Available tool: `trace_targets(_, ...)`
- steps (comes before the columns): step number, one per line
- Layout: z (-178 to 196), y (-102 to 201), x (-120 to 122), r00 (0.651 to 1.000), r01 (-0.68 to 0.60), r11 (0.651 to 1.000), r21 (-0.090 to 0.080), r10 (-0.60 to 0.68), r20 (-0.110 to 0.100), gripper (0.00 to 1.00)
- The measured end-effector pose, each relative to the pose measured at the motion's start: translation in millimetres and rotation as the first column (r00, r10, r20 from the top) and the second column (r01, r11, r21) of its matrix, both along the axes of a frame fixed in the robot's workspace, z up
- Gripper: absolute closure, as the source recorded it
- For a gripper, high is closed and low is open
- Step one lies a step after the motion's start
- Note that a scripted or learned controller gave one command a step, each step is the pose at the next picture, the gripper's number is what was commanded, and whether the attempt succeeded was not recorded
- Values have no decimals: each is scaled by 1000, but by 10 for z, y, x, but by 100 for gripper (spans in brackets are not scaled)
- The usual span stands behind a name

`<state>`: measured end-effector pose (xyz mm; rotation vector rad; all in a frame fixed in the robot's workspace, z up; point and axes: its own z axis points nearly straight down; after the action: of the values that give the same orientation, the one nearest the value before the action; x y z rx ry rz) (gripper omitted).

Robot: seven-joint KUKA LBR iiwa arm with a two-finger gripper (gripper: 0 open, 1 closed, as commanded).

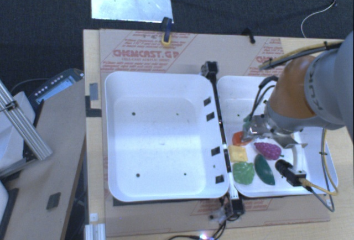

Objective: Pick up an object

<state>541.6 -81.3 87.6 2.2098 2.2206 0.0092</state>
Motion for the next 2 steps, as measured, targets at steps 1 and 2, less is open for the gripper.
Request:
trace_targets(1,9,-15,333,1000,0,1000,1,0,-5,100)
trace_targets(2,-11,-141,456,1000,3,1000,3,-3,-4,100)
